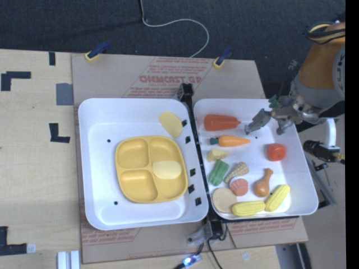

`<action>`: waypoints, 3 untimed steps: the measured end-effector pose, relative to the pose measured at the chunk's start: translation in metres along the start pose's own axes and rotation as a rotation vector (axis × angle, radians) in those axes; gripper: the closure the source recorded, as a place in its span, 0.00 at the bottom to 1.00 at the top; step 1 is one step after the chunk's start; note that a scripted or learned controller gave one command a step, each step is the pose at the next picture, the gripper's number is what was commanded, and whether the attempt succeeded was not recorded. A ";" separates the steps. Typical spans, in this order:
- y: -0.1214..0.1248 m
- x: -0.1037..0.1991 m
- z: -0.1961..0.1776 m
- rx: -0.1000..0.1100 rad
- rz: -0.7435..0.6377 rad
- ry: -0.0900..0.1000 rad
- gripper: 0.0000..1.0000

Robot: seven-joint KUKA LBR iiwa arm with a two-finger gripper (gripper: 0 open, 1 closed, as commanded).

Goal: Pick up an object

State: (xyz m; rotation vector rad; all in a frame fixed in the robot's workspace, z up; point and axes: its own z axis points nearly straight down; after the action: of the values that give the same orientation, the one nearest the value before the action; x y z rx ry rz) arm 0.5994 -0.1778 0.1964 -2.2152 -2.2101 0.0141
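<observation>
My gripper (268,123) hangs over the back right part of the right bin (305,167), open, with nothing between its fingers. One finger (254,123) points toward the carrot (231,141) and the long red piece (221,122) to its left. A red tomato (276,151) lies just in front of the gripper. Further forward lie a drumstick (262,184), a corn cob (277,198), a yellow banana (248,208), a green pepper (219,172) and several other toy foods.
The left bin (95,150) holds a yellow divided plate (147,153) with a pale yellow piece (167,170) in it, and another pale piece (171,124) behind the plate. The bins' shared wall (193,150) runs between them.
</observation>
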 end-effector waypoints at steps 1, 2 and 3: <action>0.003 0.000 -0.008 -0.013 -0.003 -0.003 0.00; 0.000 0.006 0.055 -0.009 -0.004 -0.002 0.00; -0.001 0.007 0.110 -0.008 -0.004 -0.002 0.00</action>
State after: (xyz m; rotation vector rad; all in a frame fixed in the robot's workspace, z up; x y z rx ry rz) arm 0.5971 -0.1702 0.0870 -2.2158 -2.2197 0.0070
